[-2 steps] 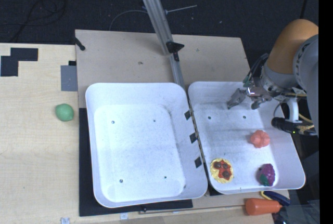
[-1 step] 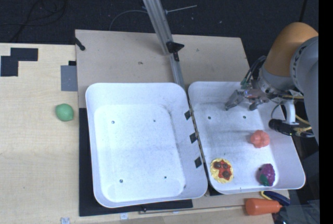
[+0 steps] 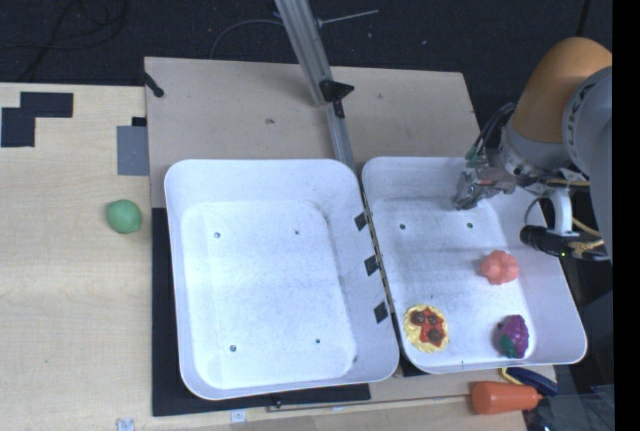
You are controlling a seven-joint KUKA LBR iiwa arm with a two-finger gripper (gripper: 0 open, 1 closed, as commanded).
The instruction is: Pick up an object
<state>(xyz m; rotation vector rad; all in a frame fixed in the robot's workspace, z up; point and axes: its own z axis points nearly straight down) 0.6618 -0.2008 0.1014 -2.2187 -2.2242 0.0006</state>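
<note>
I see the gripper (image 3: 468, 195) low over the right bin (image 3: 430, 181), in that bin's far corner toward the arm. Its fingers are small and dark against the white floor, and I cannot tell how they stand; I see nothing between them.

Three things lie in the right bin, all at its near end and well apart from the gripper. A pink lumpy object (image 3: 498, 267) sits by the bin's arm-side wall. A yellow piece with red and dark spots (image 3: 427, 328) lies near the bin's near rim, close to the divider side. A purple cluster with a green bit (image 3: 512, 335) lies in the bin's near corner on the arm side.

Beyond the right bin's near rim, an orange object (image 3: 504, 397) rests on the tabletop (image 3: 70, 299). The left bin (image 3: 262, 279) touches the right bin's far side from the arm, and a green ball (image 3: 124, 216) sits on the tabletop past it.
</note>
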